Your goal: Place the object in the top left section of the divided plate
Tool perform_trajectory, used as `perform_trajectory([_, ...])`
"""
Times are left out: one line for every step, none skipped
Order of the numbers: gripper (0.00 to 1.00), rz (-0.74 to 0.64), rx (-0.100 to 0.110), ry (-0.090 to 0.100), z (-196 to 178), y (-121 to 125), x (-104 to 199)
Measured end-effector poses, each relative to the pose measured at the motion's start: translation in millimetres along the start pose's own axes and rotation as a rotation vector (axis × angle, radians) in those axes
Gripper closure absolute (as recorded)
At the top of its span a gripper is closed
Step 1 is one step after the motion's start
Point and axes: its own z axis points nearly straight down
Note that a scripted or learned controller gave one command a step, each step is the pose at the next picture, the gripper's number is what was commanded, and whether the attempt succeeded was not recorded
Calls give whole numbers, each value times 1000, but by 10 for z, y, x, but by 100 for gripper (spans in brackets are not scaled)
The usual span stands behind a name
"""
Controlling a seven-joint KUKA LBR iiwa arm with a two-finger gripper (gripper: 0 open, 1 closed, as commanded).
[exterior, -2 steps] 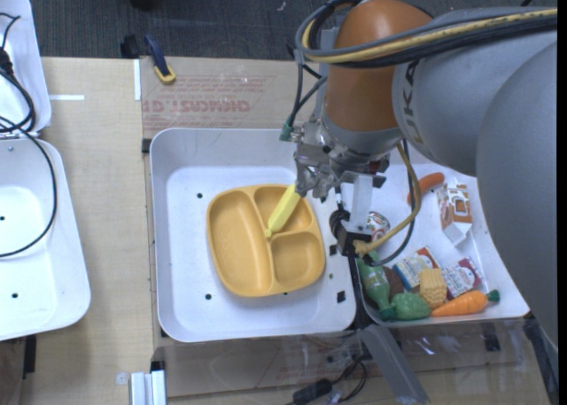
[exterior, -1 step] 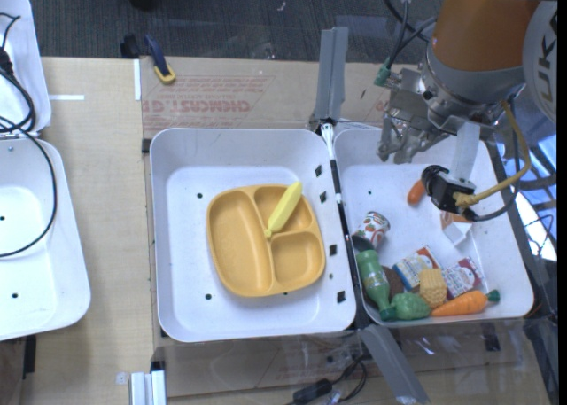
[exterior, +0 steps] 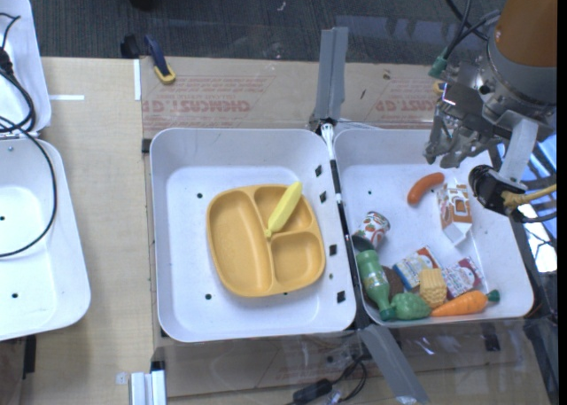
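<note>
A yellow divided plate (exterior: 232, 253) lies in the left white bin (exterior: 177, 306). A long yellow banana-like piece (exterior: 284, 206) rests tilted in the plate's upper right section, its lower end on the divider. My gripper (exterior: 450, 155) hangs over the back of the right bin (exterior: 523, 292), just above and right of an orange sausage (exterior: 425, 187). Its fingers stand open with nothing between them.
The right bin holds a small milk carton (exterior: 456, 208), a can (exterior: 375, 226), a green bottle (exterior: 374, 277), corn (exterior: 431, 286), a carrot (exterior: 461, 304) and other toy food. A grey divider post (exterior: 331, 75) stands between the bins at the back.
</note>
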Motion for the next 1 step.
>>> perform_trajectory([100,143,3,-1,847,-52,134])
